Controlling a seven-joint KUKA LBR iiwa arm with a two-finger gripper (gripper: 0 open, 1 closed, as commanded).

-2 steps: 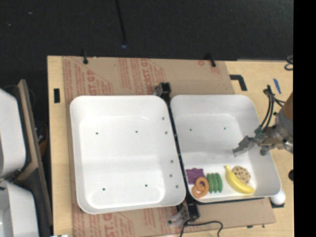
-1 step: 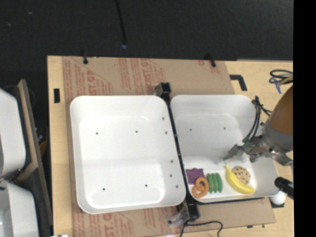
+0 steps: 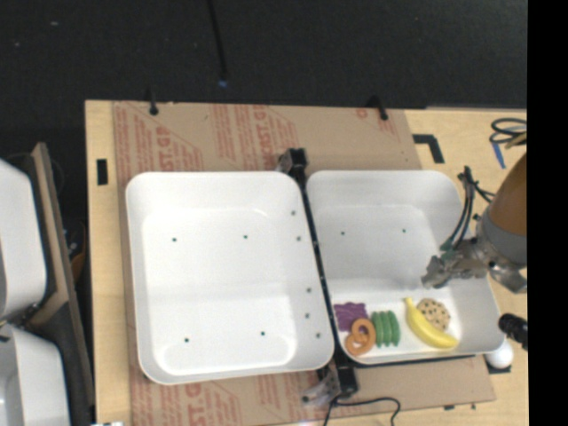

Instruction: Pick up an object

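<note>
Along the front wall of the right bin [image 3: 382, 193] lie several toy foods: a purple piece [image 3: 350, 312], an orange ring [image 3: 361, 337], a green piece [image 3: 386, 327], a yellow banana [image 3: 429, 327] and a brown speckled cookie [image 3: 433, 312]. My gripper [image 3: 441, 272] hangs over the bin's right side, just behind the cookie and banana, at the end of the grey arm with the orange band [image 3: 508, 204]. Nothing is visible between its fingers.
The left bin [image 3: 213, 273] sits beside the right one on a cardboard sheet [image 3: 204, 140]. A black clamp [image 3: 293, 160] stands at the back where the bins meet. White containers [image 3: 18, 238] stand off the bench at far left.
</note>
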